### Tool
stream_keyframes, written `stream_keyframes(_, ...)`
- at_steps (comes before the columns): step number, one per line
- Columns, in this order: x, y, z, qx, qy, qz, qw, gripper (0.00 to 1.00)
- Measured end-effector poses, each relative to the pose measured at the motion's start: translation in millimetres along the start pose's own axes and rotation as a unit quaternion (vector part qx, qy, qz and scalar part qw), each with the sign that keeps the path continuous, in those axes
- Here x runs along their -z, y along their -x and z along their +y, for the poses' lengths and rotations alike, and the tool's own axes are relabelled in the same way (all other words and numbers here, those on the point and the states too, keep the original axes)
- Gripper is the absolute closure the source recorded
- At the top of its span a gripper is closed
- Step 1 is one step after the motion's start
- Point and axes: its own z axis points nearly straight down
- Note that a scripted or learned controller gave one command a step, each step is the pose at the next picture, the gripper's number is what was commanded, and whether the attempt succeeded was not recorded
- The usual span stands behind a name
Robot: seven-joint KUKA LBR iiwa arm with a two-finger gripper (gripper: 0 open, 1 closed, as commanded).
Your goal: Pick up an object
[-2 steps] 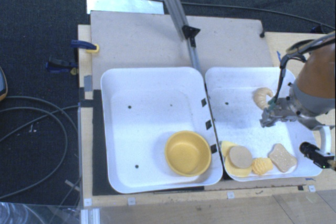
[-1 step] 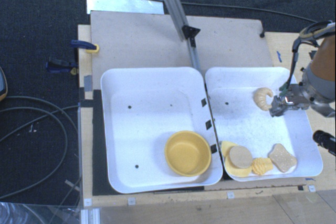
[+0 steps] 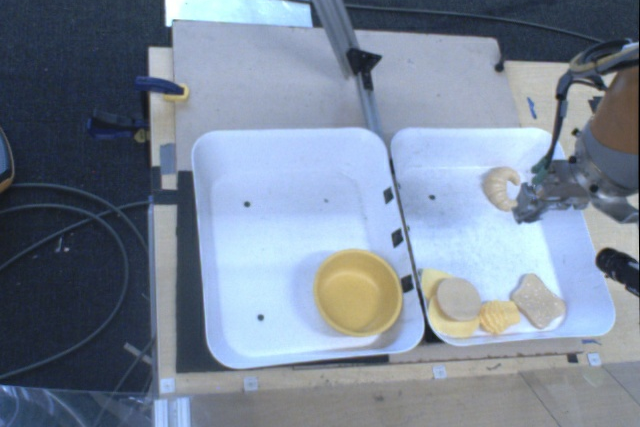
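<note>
A pale tan croissant-shaped piece (image 3: 499, 186) lies in the upper part of the right bin (image 3: 470, 245). My gripper (image 3: 529, 206) hangs just right of it, low over the bin floor and close to or touching the piece's right end. Along the right bin's front edge lie a round tan disc (image 3: 458, 298) resting on a yellow piece (image 3: 434, 283), a small ridged yellow piece (image 3: 498, 316) and a beige bread-like slice (image 3: 538, 301). A yellow bowl (image 3: 357, 291) sits upright in the front right corner of the left bin (image 3: 270, 215).
A slanted grey pole (image 3: 335, 10) crosses from the top down to the ridge between the bins. A blue and yellow clamp (image 3: 150, 90) grips the bench's left edge. Cables lie on the dark floor at left.
</note>
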Motion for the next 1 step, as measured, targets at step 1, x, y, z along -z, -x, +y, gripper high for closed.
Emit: stream_keyframes(1,1.0,-40.5,18.4,0.002,0.000,0.001,1.0000,1.00)
